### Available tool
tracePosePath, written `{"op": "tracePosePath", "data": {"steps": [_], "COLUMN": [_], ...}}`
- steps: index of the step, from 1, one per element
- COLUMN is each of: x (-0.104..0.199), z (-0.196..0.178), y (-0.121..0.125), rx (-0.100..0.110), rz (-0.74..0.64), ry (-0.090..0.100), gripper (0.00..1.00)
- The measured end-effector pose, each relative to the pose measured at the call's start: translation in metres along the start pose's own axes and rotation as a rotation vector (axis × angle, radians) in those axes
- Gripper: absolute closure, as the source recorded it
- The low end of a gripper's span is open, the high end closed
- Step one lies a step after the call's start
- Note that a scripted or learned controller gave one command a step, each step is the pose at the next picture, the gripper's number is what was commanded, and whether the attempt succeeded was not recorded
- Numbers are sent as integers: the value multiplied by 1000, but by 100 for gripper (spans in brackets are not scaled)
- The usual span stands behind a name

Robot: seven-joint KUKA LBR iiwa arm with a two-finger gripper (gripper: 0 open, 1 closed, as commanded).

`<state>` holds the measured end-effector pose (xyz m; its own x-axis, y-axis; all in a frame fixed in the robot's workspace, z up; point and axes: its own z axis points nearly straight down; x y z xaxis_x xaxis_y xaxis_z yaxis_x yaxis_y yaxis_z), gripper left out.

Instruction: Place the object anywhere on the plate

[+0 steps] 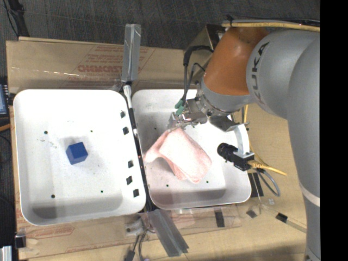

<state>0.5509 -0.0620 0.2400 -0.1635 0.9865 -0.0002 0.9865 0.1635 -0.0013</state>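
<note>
- Down in the right bin (234,192), the end effector (182,118) sits at the upper corner of a pink cloth (182,155); its fingers are hidden under the wrist hardware, so I cannot tell how far they are parted or whether they grip the fabric.
- Pink cloth: crumpled and folded, lying across the middle of the right bin's floor, its top edge rising toward the end effector and seeming to meet it there.
- Grey arm (283,64) with its orange band (234,58) comes in from the right and covers the bin's upper right corner.
- Blue cube (76,152) rests alone on the floor of the left bin (32,99), well apart from the cloth and the end effector.
- Both white bins stand side by side on the worktop (54,64), which is covered with brown cardboard, and a grey divider (132,48) runs between them.
- Black fitting (231,152) with a yellow cable hangs over the right bin's right side, near the cloth.
</note>
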Motion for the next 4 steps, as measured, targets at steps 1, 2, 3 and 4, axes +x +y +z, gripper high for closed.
{"op": "tracePosePath", "data": {"steps": [1,2,3,4], "x": [1,42,90,138], "z": [9,16,21,16], "y": [0,27,52,80], "rx": [4,0,-2,-2], "rz": [-6,-411,-816,-1220], "ry": [1,0,-2,-2], "gripper": [100,100,100,100]}}
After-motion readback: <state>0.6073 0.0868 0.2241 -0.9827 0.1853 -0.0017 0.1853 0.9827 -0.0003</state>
